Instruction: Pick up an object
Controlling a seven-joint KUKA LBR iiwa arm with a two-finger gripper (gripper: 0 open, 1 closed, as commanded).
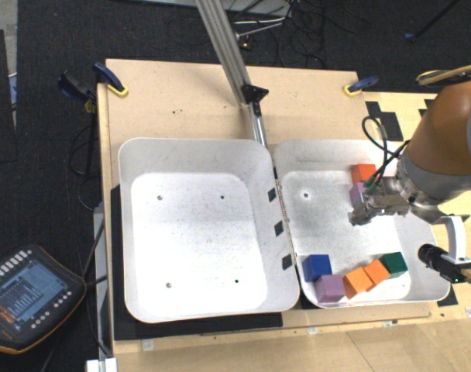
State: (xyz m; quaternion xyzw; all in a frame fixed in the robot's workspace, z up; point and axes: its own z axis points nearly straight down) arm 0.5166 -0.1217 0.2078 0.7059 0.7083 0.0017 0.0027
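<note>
My gripper (361, 208) hangs over the right bin (313, 161), near its right side, reaching in from the right. Just behind it an orange block (364, 173) lies in the bin, with a purple block (357, 193) tight against the gripper's upper side. Along the bin's front edge sit a blue block (317, 266), a purple block (330, 287), an orange block (359, 278) and a green block (393, 265). The fingertips are too dark and small to read.
The left bin (142, 161) lies beside the right one. A slanted metal pole (224, 41) runs down to the gap between the bins. A teach pendant (22, 297) lies at the lower left, off the bench.
</note>
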